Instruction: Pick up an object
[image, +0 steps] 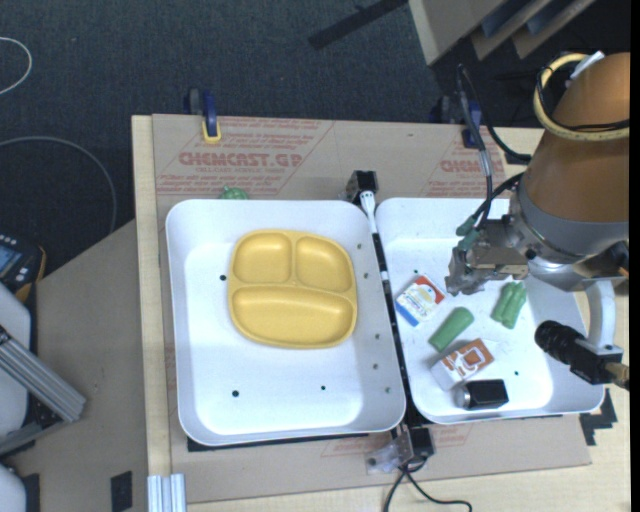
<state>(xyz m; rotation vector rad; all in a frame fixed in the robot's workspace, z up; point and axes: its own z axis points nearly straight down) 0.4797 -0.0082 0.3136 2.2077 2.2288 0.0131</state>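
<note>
While the yellow divided plate (293, 288) lies in the left bin (200, 330), the gripper (466, 275) hovers over the right bin (530, 400) near a white packet (419, 300) and green cylinder (451, 328); its jaw state cannot be told.

"CHEMCAST G P" is printed in red on the brown board (262, 158) behind the left bin; the same print is repeated, partly hidden, behind the right bin. Packet labels cannot be read.
</note>
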